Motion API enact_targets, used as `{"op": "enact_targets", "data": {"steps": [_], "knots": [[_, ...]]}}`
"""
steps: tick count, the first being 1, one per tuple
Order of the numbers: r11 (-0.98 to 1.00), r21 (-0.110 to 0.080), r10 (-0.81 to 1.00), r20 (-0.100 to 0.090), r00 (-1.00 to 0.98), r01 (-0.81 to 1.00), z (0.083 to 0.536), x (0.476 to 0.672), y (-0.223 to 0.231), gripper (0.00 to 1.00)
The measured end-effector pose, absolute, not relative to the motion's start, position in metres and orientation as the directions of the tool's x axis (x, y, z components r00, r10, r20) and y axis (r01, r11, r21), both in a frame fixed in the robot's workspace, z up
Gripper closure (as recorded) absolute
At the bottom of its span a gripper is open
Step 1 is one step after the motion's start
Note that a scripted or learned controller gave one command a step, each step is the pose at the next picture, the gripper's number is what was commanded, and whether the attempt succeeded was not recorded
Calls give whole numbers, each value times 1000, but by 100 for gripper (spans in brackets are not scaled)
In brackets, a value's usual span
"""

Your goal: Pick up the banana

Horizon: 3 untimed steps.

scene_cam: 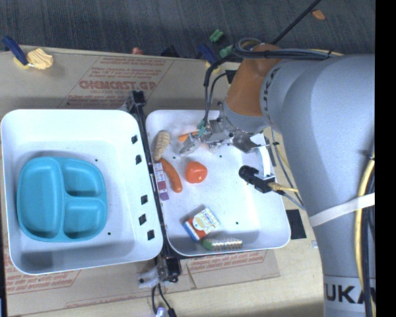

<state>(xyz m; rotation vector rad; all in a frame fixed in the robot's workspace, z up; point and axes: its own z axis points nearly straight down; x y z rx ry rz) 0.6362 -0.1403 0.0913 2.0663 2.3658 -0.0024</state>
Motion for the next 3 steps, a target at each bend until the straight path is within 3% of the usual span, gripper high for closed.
{"op": "enact_targets", "data": {"steps": [1,2,3], "knots": [[138,-2,990,-2,-138,990,102,637,-140,100],[-37,-2,999,0,37,999,92,656,-96,100],[-348,-2,937,0,348,937,318,657,-40,100]]}}
